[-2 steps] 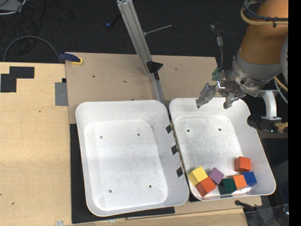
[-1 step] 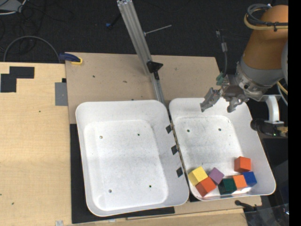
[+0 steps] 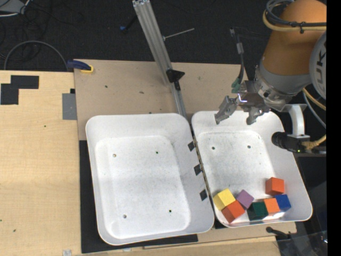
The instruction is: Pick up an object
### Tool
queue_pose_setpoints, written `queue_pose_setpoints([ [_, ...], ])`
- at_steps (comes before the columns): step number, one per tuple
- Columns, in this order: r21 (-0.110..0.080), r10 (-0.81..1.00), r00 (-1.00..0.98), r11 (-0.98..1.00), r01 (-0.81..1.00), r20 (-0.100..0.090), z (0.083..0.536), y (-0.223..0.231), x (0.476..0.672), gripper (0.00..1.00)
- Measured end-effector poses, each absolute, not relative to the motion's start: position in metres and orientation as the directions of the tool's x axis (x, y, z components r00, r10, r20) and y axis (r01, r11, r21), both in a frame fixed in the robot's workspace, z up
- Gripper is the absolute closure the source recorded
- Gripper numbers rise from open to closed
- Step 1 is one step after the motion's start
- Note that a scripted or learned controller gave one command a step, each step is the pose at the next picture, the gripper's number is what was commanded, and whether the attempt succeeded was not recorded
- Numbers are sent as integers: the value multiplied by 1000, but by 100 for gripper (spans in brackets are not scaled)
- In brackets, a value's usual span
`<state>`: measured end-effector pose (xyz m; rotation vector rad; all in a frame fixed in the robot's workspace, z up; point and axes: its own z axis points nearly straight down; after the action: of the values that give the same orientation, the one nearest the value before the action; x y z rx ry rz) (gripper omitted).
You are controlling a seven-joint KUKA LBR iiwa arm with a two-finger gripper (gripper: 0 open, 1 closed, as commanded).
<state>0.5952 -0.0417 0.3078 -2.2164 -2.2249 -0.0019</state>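
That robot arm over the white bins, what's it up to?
It's meant to pick up an object. Right now the gripper hangs open above the far end of the right bin, holding nothing. The colored blocks sit bunched in that bin's near corner, apart from the gripper.

Even, fairly bright light falls from above on the bench [image 3: 133, 89] and both bins. The left bin [image 3: 141, 175] glares pale along its floor, with soft shadow under its rims. The background floor [image 3: 80, 20] stays dark. The picture is slightly soft and grainy, so small details perhaps blur.
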Motion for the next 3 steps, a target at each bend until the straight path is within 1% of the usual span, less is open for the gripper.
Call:
queue_pose_setpoints([
  [1, -1, 1000, 0, 0, 1000, 0, 322, -57, 597, 0],
  [2, 3, 1000, 7, -7, 1000, -4, 388, -181, 571, 0],
  [3, 5, 1000, -2, 2, 1000, -2, 445, -183, 561, 0],
])
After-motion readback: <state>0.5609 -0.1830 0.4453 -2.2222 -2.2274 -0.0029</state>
